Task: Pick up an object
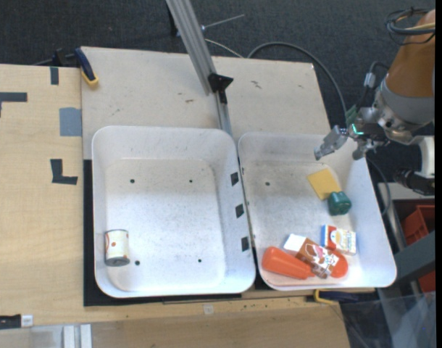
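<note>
My hand (345, 145) hangs open, holding nothing, above the flat yellow sponge (324, 182); a green round cap (339, 203) lies just below it.

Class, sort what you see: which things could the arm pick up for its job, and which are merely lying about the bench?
Belongs to the job:
gripper
yellow block
green object
orange object
small cartons
small can

Lying about:
yellow-handled clamp
metal pole
black cable
</note>
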{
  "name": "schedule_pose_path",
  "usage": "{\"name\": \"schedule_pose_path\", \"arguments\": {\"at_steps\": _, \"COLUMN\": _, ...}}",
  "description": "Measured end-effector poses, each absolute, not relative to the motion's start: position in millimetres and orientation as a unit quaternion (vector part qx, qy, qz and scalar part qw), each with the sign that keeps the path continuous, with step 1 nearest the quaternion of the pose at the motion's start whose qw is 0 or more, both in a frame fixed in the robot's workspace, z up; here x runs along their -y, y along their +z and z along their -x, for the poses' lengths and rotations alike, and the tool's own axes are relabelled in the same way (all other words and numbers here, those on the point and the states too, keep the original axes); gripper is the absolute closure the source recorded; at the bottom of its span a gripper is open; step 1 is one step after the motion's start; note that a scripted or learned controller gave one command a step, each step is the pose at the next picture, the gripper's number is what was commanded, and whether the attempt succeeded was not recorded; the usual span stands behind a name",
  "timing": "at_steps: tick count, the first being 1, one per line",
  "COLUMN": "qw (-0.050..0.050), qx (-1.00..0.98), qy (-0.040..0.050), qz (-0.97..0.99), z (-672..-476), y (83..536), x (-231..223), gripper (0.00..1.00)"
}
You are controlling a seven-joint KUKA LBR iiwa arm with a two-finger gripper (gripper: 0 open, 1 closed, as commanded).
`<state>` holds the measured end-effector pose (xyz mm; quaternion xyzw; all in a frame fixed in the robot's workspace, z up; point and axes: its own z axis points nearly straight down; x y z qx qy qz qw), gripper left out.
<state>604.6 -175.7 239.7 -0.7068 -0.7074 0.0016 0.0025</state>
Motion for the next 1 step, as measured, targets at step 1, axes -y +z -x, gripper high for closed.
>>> {"name": "schedule_pose_path", "arguments": {"at_steps": 1, "qw": 0.000, "qx": 0.708, "qy": 0.0005, "qz": 0.706, "z": -605.5, "y": 242.7, "x": 175.7, "gripper": 0.00}}
